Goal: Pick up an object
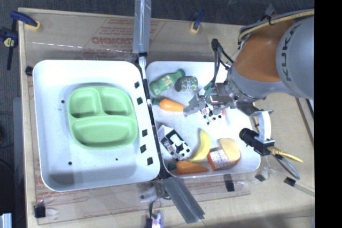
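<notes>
My gripper (pixel 204 108) hangs low over the middle of the right bin (pixel 155 69), just right of an orange carrot (pixel 171 105). Nothing shows as held. Behind it a green bottle (pixel 166 83) lies next to a dark green round item (pixel 186 84). In front of the gripper lie a yellow banana (pixel 201 146), a black and white toy (pixel 175 144), a second carrot (pixel 189 167), a yellow wedge (pixel 231 149) and a small red and white pack (pixel 218 159).
The left bin (pixel 48 168) bears a green divided plate (pixel 101 116). A ridge with black clips (pixel 143 115) separates the two bins. The arm's grey and orange body (pixel 272 61) overhangs the right bin's far right corner.
</notes>
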`<state>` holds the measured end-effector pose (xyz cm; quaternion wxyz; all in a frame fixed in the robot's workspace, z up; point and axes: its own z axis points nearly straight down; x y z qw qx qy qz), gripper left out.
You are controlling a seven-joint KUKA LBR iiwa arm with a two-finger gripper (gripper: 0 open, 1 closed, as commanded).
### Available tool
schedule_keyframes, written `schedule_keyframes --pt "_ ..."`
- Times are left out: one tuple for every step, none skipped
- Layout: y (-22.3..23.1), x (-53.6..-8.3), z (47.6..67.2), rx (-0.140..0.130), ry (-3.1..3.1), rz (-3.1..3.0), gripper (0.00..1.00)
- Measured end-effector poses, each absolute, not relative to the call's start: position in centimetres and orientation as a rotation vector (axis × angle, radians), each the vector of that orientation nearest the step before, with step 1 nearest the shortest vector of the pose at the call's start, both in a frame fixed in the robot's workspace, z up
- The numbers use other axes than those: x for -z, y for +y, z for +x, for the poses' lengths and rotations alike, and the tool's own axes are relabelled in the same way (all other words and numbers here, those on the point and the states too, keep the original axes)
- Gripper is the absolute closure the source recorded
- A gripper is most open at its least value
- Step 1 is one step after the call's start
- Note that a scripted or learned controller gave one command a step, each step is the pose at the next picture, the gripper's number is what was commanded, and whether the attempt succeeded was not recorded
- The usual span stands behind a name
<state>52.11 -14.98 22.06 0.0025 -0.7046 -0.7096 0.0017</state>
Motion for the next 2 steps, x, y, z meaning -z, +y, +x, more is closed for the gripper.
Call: schedule_keyframes --pt "-20.7 -12.0 57.3 0.008 -2.324 -2.127 0.00" --pt "-21.5 -10.6 61.5 0.010 -2.326 -2.142 0.00"
